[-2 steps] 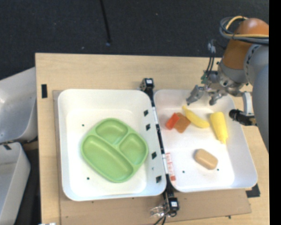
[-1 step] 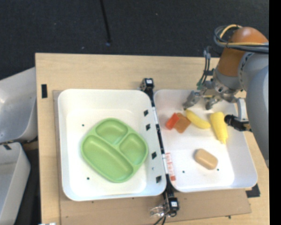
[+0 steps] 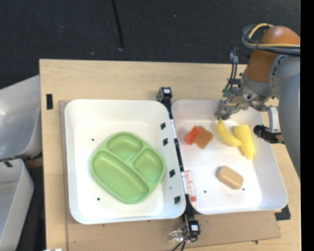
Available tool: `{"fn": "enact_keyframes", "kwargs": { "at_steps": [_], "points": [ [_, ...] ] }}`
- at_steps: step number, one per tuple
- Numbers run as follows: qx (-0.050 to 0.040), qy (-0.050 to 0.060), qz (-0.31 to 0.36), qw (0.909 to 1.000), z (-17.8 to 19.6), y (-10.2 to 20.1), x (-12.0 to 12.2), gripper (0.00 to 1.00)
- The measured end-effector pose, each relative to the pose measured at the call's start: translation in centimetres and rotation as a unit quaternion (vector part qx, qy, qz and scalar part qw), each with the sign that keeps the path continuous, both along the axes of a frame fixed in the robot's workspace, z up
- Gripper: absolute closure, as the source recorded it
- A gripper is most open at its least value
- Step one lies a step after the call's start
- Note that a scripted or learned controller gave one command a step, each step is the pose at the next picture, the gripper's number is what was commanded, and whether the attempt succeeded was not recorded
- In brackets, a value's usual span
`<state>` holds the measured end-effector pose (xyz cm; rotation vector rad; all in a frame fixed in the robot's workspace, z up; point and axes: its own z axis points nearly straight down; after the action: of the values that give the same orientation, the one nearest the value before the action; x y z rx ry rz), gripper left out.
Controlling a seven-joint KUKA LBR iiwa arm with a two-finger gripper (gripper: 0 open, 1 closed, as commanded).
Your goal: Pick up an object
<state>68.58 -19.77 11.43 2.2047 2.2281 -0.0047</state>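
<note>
My hand (image 3: 226, 110) low over right white bin's (image 3: 261, 195) far edge, just beside yellow plastic banana (image 3: 228, 134); fingers blurred, grip state indeterminable. Arm cropped at right.

The arm (image 3: 285, 82) is mostly smooth, rounded grey casing, with a glossy orange band (image 3: 269, 54) wrapped around it above the wrist. Over the orange part loops a bundle of cables (image 3: 254, 33), dark with a yellowish one among them. Below the band the wrist narrows into a cluttered grey-and-black metal gripper (image 3: 226, 109) with small greenish bits on it.
</note>
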Motion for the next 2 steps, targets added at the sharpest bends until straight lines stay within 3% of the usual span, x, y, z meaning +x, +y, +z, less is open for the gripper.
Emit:
{"fn": "enact_keyframes", "kwargs": {
  "at_steps": [2],
  "points": [
    [0.0026, -0.002, -0.003, 1.0000, 12.7, 0.6, 0.2, 1.00]
  ]
}}
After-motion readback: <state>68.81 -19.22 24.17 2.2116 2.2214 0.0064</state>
